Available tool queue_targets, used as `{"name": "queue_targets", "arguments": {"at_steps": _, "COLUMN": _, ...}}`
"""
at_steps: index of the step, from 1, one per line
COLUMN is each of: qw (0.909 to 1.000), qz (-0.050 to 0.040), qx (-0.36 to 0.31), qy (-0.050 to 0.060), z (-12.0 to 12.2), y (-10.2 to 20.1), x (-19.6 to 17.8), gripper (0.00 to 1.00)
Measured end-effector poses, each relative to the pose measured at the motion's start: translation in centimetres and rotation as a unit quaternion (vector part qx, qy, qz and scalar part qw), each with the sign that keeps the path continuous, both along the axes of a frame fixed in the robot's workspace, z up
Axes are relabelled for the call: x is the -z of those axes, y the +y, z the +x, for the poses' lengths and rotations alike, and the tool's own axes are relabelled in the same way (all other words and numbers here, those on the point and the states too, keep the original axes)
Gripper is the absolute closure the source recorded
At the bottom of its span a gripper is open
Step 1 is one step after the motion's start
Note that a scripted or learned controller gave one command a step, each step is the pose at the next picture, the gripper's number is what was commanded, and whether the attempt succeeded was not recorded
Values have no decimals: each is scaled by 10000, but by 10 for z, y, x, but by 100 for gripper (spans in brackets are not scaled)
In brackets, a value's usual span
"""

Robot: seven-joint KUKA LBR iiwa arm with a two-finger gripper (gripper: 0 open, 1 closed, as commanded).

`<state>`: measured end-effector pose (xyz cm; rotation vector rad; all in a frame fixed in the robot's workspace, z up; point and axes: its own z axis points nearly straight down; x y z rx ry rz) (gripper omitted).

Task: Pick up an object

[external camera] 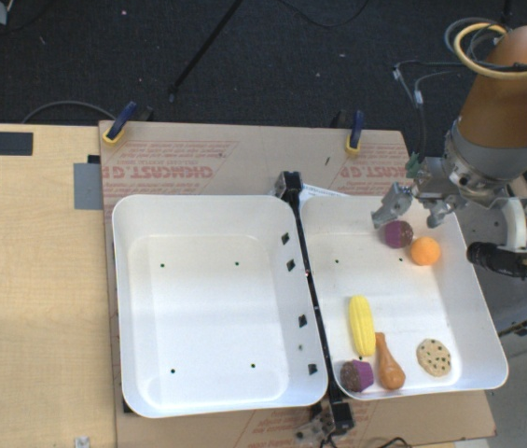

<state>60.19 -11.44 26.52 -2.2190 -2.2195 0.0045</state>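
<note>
Objects lie in the right bin (487,343): near its front rim a purple piece (357,374), orange drumstick (389,363), cookie (434,357) and corn cob (361,324); farther back an orange ball (424,251) and purple ball (396,233). The gripper (415,209) hangs spread wide just above the purple ball, holding nothing. The bin's middle floor lies open.

Even, fairly bright overhead light leaves the white bins (207,250) nearly shadowless against a dark, slightly soft background.
</note>
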Motion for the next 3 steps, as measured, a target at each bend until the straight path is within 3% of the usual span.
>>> {"name": "queue_targets", "arguments": {"at_steps": 1, "qw": 10000, "qz": 11, "qx": 28, "qy": 55, "z": -84, "y": -36, "x": 114, "gripper": 0}}
{"name": "queue_targets", "arguments": {"at_steps": 2, "qw": 10000, "qz": 12, "qx": -14, "qy": 25, "z": -63, "y": 21, "x": 174, "gripper": 0}}
{"name": "queue_targets", "arguments": {"at_steps": 3, "qw": 10000, "qz": 4, "qx": 7, "qy": -13, "z": -88, "y": -2, "x": 179, "gripper": 0}}
